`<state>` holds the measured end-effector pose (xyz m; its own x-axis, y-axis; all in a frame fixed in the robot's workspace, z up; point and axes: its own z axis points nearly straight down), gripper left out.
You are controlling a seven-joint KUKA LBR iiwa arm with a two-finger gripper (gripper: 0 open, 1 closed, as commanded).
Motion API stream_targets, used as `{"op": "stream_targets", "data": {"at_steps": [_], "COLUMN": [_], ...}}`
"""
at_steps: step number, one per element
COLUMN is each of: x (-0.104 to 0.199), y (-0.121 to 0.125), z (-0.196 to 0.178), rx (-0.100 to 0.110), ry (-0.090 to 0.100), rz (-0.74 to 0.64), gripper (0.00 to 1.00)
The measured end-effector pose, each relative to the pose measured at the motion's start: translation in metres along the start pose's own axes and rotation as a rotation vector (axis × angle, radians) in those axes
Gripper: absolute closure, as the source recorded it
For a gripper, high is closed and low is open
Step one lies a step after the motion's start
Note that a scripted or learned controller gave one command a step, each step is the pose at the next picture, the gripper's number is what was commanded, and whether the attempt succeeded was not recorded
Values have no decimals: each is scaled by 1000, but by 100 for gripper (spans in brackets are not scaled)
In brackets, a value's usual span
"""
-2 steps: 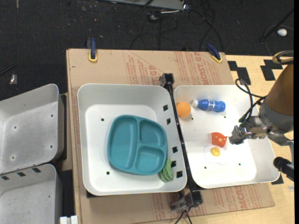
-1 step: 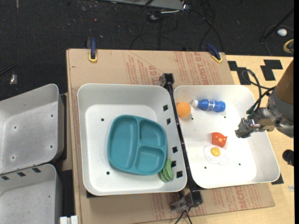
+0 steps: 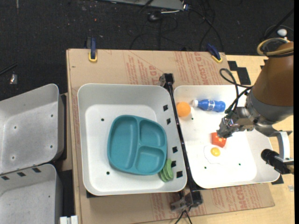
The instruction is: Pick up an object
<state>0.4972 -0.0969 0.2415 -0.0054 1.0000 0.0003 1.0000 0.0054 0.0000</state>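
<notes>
The arm (image 3: 275,92) runs off the right edge; the red block (image 3: 218,140) is partly covered by the gripper (image 3: 227,129).

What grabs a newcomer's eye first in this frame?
Likely the big teal divided plastic plate lying in the left white bin. Next, the grey arm's gripper low over the small red block in the right white bin, with an orange ball and blue bottle beyond.

In the right bin (image 3: 243,171), a small red block (image 3: 219,139) lies near the middle, just above a fried-egg toy (image 3: 213,153). An orange ball (image 3: 183,109) sits by the left wall, beside a blue-and-white bottle (image 3: 210,105) lying on its side.
</notes>
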Motion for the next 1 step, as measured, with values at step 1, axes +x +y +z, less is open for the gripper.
{"op": "stream_targets", "data": {"at_steps": [1], "x": [61], "y": [8], "z": [4], "rx": [1], "ry": [1], "rz": [-2], "gripper": [100]}}
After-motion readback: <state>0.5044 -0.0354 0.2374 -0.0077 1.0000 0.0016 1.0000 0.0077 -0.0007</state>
